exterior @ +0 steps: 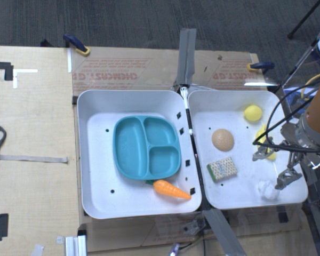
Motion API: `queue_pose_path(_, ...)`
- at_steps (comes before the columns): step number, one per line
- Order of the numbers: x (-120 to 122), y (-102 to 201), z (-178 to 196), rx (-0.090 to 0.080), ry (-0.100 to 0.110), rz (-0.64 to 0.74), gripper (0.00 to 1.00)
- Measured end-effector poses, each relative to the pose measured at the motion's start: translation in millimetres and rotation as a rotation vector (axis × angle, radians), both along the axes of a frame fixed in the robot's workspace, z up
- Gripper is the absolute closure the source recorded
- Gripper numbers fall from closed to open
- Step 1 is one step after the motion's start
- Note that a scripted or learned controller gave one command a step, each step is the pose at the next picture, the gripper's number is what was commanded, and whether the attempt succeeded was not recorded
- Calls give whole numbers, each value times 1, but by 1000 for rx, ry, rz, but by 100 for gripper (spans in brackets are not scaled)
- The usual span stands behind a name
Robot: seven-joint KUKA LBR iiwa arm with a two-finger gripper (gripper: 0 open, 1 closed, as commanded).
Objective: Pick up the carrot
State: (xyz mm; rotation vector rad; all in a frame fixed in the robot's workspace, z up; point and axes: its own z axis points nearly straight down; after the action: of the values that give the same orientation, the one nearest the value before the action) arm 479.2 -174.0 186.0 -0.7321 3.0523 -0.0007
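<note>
Carrot (172, 190), orange and tapered, is lying at the left bin's front edge, touching the teal divided plate (147, 147); the hand (278, 168) is hanging spread and empty over the right bin, risking nudging that plate

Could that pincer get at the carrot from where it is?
Probably yes. The carrot lies uncovered in the left bin, just below the blue plate. The open pincer hangs over the right bin, so it must cross the divider.
</note>
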Motion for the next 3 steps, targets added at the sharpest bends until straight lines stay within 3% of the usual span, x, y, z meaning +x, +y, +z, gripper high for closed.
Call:
queue_pose_path(1,12,12,-93,0,-1,-116,0)
queue_pose_path(2,19,68,-88,-7,-5,-28,0)
queue_pose_path(3,30,-4,60,0,-2,-276,0)
